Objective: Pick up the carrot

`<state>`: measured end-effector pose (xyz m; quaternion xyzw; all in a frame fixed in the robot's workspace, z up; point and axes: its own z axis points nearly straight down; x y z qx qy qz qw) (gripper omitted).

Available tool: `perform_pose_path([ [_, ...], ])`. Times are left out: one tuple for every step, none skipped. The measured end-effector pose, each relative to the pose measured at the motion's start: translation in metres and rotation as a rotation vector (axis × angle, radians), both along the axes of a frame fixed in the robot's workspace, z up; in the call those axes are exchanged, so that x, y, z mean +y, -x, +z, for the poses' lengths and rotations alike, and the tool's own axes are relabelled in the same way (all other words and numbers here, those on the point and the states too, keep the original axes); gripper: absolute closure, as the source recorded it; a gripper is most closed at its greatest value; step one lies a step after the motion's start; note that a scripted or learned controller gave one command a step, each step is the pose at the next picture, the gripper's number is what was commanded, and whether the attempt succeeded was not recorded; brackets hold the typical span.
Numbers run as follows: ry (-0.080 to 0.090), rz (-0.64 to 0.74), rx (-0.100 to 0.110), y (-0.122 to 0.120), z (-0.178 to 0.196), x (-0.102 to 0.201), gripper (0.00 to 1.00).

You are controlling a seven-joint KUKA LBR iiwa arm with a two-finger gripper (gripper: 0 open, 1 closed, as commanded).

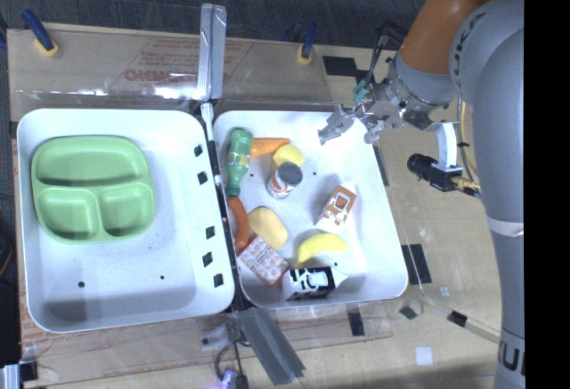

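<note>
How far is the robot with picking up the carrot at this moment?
Nothing looks done yet. The carrot lies in the right bin, between the green bottle and a yellow piece of food. In hand: the gripper hangs over the bin's upper right part, apart from the carrot, with nothing between its fingers. Left: moving over the carrot, gripping it and lifting.

The carrot (268, 147) pokes out from behind the green bottle (237, 161) — its left end hidden. Just right of it, the tool (349, 124) is too small and blurred to read its fingers — the arm (485, 67) runs off the picture's edge.
</note>
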<state>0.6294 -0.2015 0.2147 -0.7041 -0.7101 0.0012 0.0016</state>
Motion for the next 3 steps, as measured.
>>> perform_pose_path([
  [-0.001,0.458,-0.001,-0.017,-0.082,0.04,0.0],
  [0.001,0.086,-0.005,-0.028,-0.087,0.038,0.0],
  [0.003,-0.418,-0.006,-0.029,-0.116,0.055,0.0],
])
